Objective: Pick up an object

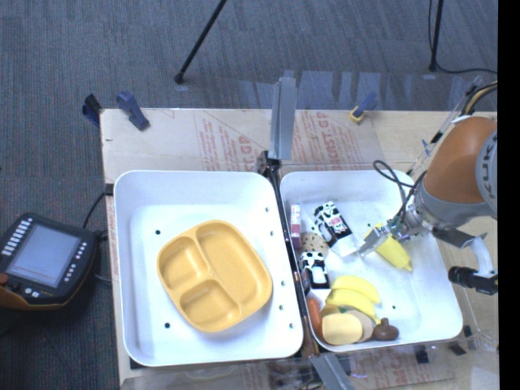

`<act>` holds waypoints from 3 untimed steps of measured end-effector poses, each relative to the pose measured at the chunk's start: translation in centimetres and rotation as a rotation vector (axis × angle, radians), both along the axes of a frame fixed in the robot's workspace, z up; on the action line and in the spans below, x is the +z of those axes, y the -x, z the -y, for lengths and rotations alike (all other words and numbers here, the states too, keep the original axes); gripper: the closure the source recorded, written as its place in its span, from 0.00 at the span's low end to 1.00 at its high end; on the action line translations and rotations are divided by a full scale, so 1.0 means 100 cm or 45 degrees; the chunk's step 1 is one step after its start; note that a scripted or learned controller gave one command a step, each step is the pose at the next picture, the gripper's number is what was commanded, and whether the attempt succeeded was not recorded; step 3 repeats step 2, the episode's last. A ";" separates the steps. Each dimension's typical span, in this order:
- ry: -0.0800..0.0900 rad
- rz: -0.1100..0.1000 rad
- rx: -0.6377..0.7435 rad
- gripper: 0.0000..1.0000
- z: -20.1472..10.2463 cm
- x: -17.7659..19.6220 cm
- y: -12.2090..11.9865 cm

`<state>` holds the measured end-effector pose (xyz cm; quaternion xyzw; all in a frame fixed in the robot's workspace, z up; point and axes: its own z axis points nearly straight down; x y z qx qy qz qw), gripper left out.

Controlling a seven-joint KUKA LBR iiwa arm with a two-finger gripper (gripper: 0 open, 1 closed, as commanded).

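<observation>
My gripper hangs low over the middle of the right bin, reaching in from the right under the orange wrist band. A small yellow toy lies right beside and just below the gripper tip; whether they touch is unclear. To the left of the gripper lies a black-and-white cow-patterned box, with a second one lower down. Yellow bananas lie toward the bin's front.
The left bin holds a yellow divided plate. At the right bin's front lie a tan piece, a brown bit and an orange carrot. A pink-white tube lies along its left wall. A teach pendant sits far left.
</observation>
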<state>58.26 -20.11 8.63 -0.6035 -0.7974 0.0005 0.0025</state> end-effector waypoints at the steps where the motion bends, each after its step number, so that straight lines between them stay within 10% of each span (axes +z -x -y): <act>1: -0.003 -0.004 -0.006 1.00 0.000 0.008 0.001; 2: 0.000 0.015 -0.034 1.00 -0.109 0.136 -0.005; 3: 0.000 0.015 -0.034 1.00 -0.109 0.136 -0.005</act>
